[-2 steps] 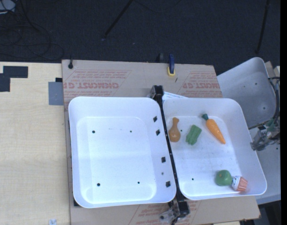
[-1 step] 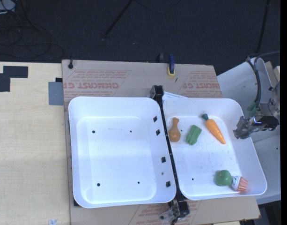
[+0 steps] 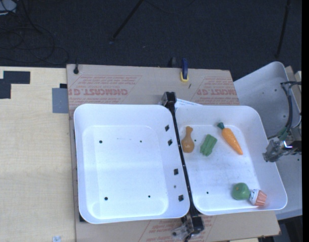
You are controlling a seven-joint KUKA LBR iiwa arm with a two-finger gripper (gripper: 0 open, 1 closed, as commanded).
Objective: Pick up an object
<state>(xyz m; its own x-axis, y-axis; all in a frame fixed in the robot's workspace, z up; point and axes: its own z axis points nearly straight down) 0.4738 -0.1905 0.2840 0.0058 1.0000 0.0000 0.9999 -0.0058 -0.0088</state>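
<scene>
1. Object to pick: none chosen yet, as far as I can judge. All candidates lie in the right bin.
2. Gripper: a small grey-metal assembly shows at the right edge of the scene, just outside the right bin's right wall. Too small and cluttered to resolve; I cannot tell whether it is parted or closed. Nothing visibly held.
3. Nearest items: carrot lying at a slant in the bin's upper part, leafy end toward the back; green piece just left of it; tan pear-shaped piece near the divider.
4. Front corner: round green item touching or just beside a small orange-and-white item, close to the front wall.
5. Left bin: white floor with a few dark dots.
6. Progress: early. No approach over an item, no contact, no lift. Remaining: move in over the bin, descend, close, raise.
7. Risk: the front-corner pair sits tight to the wall; the carrot looks more accessible.
</scene>
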